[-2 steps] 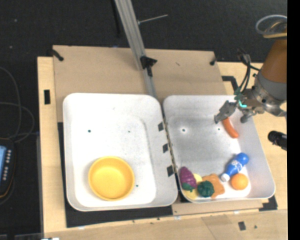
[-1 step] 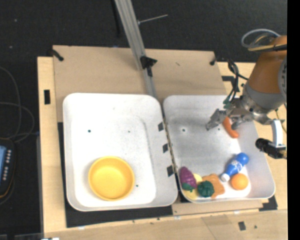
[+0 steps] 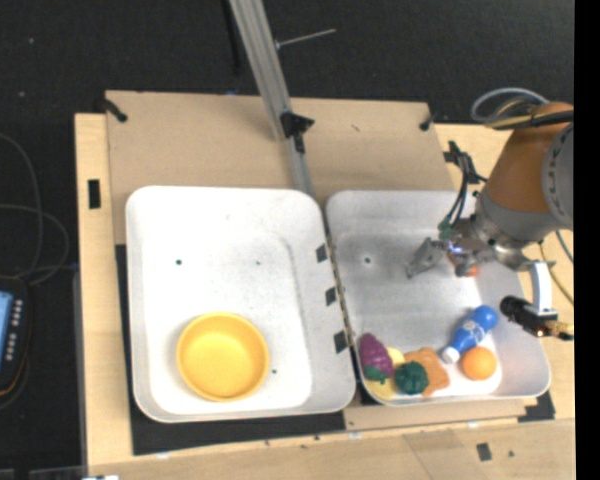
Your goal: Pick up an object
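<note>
My gripper [image 3: 442, 265] hangs over the middle of the right bin [image 3: 380, 238], open, with nothing between its fingers. Toys lie along that bin's front edge, apart from the gripper: a purple toy [image 3: 373, 355], a green toy [image 3: 412, 378], a tan piece [image 3: 436, 366], a white bottle with a blue cap [image 3: 468, 333] and an orange ball [image 3: 478, 365]. The bottle is the nearest of them, below and to the right of the gripper. A yellow bowl [image 3: 222, 355] sits in the front of the left bin [image 3: 220, 238].
A slanted metal pole [image 3: 270, 68] comes down from the top to the bins' back edge. Black clips [image 3: 332, 293] sit along the divide between the bins. The orange-banded arm [image 3: 525, 178] fills the right side above the right bin.
</note>
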`<action>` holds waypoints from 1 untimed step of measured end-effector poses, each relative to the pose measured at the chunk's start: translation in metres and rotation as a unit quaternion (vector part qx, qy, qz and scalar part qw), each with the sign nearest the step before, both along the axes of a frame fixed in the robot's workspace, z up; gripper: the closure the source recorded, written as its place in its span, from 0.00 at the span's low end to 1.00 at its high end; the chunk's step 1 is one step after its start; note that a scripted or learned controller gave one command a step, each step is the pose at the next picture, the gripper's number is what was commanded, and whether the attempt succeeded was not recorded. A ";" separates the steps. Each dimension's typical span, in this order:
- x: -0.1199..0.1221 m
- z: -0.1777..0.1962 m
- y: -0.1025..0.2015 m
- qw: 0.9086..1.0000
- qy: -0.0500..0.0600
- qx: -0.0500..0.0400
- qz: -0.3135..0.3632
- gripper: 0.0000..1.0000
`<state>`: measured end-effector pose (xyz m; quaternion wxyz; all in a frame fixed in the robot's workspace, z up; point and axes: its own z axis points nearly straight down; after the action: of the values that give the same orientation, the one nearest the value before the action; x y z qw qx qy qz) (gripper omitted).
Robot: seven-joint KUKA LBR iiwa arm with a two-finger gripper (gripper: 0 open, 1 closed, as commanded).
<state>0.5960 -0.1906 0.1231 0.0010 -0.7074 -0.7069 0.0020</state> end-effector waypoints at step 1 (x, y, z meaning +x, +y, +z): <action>0.000 -0.023 -0.001 1.000 -0.001 0.000 0.000 0.00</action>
<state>0.5958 -0.1919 0.0999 -0.0003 -0.7074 -0.7068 0.0013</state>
